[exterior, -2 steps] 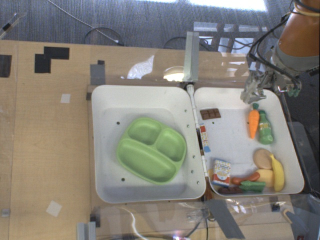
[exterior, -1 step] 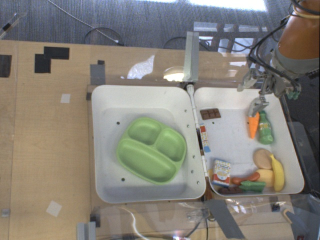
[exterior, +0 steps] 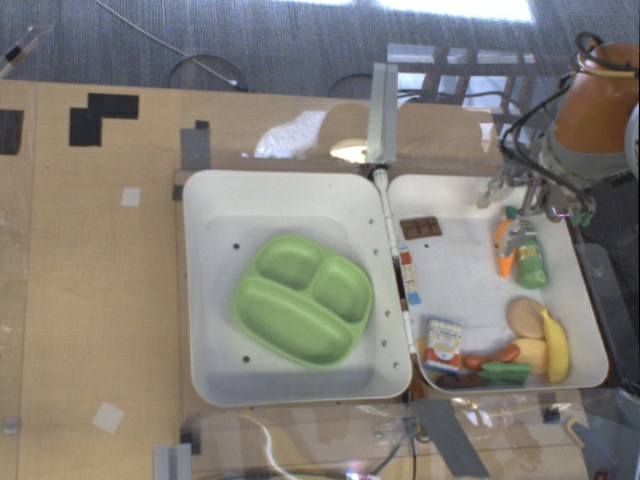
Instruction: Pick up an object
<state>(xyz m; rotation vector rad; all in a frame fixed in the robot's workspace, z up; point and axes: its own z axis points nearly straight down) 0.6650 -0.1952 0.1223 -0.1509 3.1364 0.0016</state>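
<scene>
I read this as the approach stage of the pick: my arm (exterior: 600,108) reaches in from three o'clock and the gripper (exterior: 527,211) hangs low over the upper right part of the right bin (exterior: 460,268), right over a small green item (exterior: 530,266) with an orange piece (exterior: 503,248) just beside it at its nine o'clock. From this slanted view I cannot tell how wide the tool stands or whether it touches the green item; nothing is visibly caught in it, so I would not count anything as picked. The green item looks like the target, lying near the bin's three o'clock wall. The other candidates sit well apart from the tool: a brown chocolate bar (exterior: 421,228) toward eleven o'clock, and along the six o'clock edge a small printed carton (exterior: 443,343), a round tan piece (exterior: 525,317) and a yellow banana (exterior: 555,345). The left bin (exterior: 220,218) bears a green divided plate (exterior: 303,298). The next move, as I judge it, calls for a short straight descent centred on the green item, a firm close, then a lift; the orange neighbour could foul the grasp.
</scene>
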